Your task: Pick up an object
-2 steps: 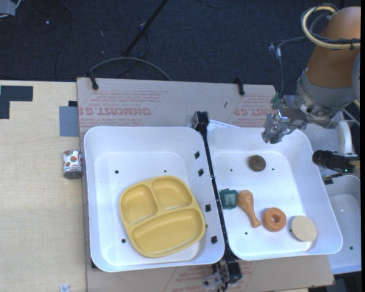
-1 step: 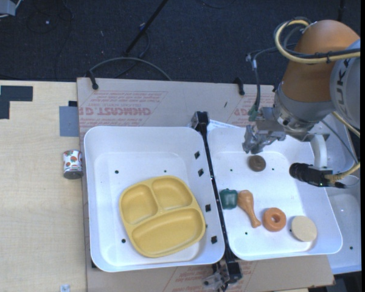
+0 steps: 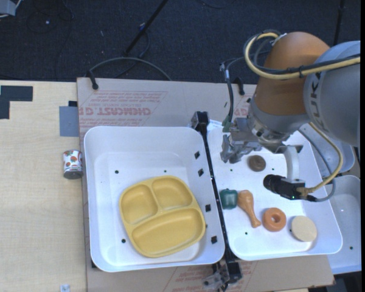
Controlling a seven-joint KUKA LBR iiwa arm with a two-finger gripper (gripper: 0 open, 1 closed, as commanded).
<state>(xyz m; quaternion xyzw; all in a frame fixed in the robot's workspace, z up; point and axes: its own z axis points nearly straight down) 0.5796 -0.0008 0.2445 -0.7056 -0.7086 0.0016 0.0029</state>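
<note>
My gripper (image 3: 230,152) hangs over the upper left part of the right bin (image 3: 328,239), with its fingers pointing down above the bin floor. I see nothing between them. A small brown round piece (image 3: 257,162) lies just right of the gripper. Lower in the same bin lie a green toy pepper (image 3: 229,198), a tan drumstick (image 3: 249,207), an orange doughnut (image 3: 274,219) and a pale round biscuit (image 3: 303,229).
The left bin (image 3: 103,157) holds a yellow divided plate (image 3: 162,215). A small patterned can (image 3: 72,163) lies on the bench left of the left bin. A black ridge (image 3: 210,181) separates the two bins.
</note>
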